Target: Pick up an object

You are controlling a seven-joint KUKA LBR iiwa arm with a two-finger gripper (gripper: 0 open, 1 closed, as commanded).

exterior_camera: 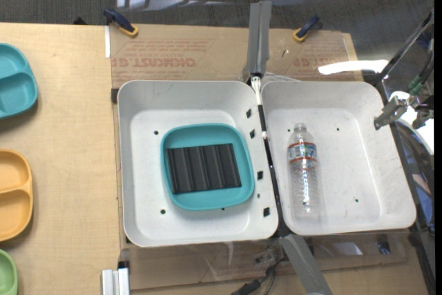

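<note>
Water bottle (pixel 302 173) lying in right bin (pixel 373 207); teal tray (pixel 207 166) in left bin (pixel 138 217).

Arm at far right edge of frame, mid-height, mostly cut off.
The gripper (pixel 395 109) sits at the right edge approx. halfway down the frame: a small grey-and-white metal assy. with a pale tip pointing down and left toward centre of pic. Behind it, thin dark struts or cables (hard to tell which) run up and right at a slant toward the upper right corner. Rest of the arm (pixel 423 115) runs off the frame's right side; wrist pose and the orange band can't be made out from this bit.
</note>
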